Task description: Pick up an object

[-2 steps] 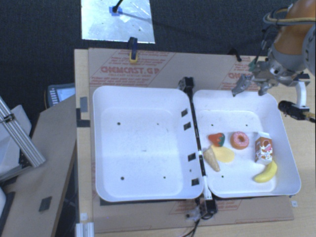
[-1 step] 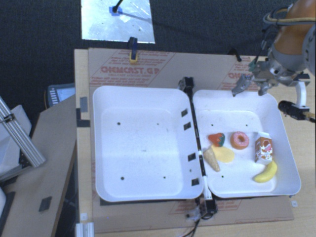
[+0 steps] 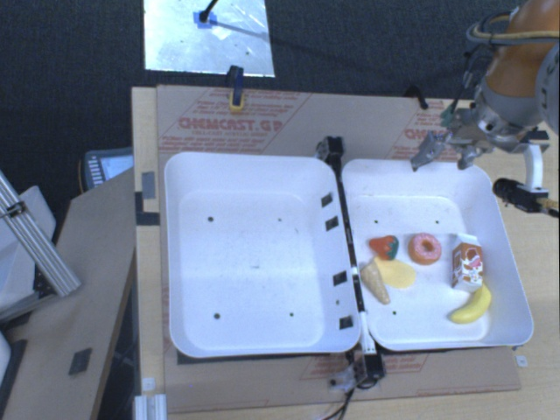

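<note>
Five toy foods clustered toward right bin's [image 3: 512, 261] near edge — strawberry [image 3: 384, 247], donut [image 3: 425, 248], carton [image 3: 467, 264], banana [image 3: 471, 306], cone [image 3: 375, 281] — well below fingers [image 3: 435, 151] hovering spread, empty, over far rim.

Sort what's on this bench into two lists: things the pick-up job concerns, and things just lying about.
Job:
gripper, above the right bin's far rim
right bin
strawberry
donut
carton
banana
cone
yellow disc

Lying about:
left bin
yellow clamp
metal sheet
aluminium rail
</note>
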Tool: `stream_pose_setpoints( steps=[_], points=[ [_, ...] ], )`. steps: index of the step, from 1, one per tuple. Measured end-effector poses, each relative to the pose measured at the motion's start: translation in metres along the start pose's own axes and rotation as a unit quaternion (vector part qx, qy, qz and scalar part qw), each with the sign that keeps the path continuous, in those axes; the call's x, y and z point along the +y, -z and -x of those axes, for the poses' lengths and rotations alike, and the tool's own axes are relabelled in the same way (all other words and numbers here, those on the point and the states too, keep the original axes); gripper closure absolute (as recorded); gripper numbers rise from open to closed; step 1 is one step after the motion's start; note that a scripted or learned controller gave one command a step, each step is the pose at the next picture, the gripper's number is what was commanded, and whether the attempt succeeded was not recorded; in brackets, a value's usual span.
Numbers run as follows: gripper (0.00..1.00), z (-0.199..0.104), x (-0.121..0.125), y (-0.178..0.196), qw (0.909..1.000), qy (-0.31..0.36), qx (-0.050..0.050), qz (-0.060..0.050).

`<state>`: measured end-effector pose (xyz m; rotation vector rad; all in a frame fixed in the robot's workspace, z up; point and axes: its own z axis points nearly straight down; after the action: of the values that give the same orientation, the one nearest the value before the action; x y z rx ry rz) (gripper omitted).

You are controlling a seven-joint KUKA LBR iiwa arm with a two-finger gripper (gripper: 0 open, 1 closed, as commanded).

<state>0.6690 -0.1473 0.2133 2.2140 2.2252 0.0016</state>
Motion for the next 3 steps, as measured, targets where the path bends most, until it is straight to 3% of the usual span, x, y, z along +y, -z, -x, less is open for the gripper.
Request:
stream_pose_setpoints(
  steps=[2,3],
  points=[
    [0.00,0.000,0.000,0.000,1.0000,0.000,0.000,0.000],
    [0.00,0.033,0.002,0.011,1.0000,-0.001,-0.001,0.005]
  ],
)
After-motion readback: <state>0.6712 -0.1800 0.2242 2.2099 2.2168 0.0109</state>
